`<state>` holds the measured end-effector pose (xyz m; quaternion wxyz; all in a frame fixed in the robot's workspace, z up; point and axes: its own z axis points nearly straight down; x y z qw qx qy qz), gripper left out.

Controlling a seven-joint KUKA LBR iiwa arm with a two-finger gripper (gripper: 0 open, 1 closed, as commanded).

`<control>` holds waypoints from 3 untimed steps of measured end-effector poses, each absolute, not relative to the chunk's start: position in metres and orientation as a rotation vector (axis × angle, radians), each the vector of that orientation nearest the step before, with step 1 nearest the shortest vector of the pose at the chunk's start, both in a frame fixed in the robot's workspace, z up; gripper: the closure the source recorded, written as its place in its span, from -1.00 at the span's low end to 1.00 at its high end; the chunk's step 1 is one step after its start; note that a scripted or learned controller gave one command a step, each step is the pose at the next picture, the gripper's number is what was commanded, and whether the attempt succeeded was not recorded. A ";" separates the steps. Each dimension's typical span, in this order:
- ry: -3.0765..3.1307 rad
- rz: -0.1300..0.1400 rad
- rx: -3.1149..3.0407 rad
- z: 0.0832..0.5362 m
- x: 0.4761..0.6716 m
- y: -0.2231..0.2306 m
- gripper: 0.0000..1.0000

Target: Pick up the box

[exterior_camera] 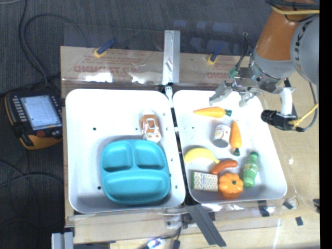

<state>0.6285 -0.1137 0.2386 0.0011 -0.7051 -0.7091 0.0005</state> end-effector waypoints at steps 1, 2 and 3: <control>-1.659 0.008 -2.668 0.257 0.602 -0.122 -1.00; -1.662 0.015 -2.665 0.265 0.603 -0.122 1.00; -1.784 0.005 -2.588 0.384 0.589 -0.090 1.00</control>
